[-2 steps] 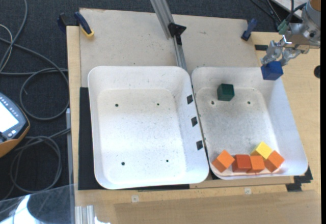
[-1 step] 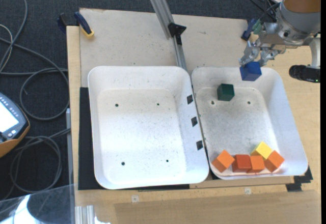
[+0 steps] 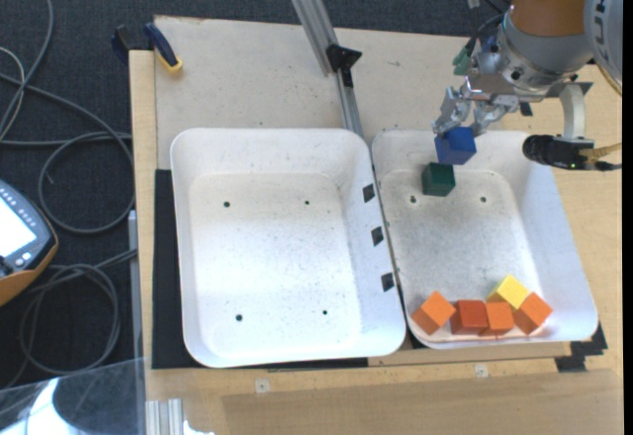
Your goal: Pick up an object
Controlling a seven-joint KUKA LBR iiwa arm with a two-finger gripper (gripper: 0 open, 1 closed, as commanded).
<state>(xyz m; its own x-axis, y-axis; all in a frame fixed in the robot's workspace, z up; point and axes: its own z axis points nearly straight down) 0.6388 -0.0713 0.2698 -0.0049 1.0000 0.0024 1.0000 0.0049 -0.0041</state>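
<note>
A blue cube point(image 3: 456, 146) hangs above the far end of the right bin point(image 3: 554, 225), pinched between the fingers of my gripper point(image 3: 457, 131), which is shut on it. Just below and to its left, a dark green cube point(image 3: 438, 179) rests on the bin floor. Along the near edge of the same bin lie several orange cubes point(image 3: 432, 312) and a yellow cube point(image 3: 512, 290). The grey arm with its orange band comes in from the upper right.
The left bin point(image 3: 198, 225) lies beside the right one. A slanted metal bar point(image 3: 316, 8) crosses the bench behind the bins. A blue and yellow tool point(image 3: 163, 47) sits at the far left corner. A black handle point(image 3: 559, 151) sticks out right of the gripper.
</note>
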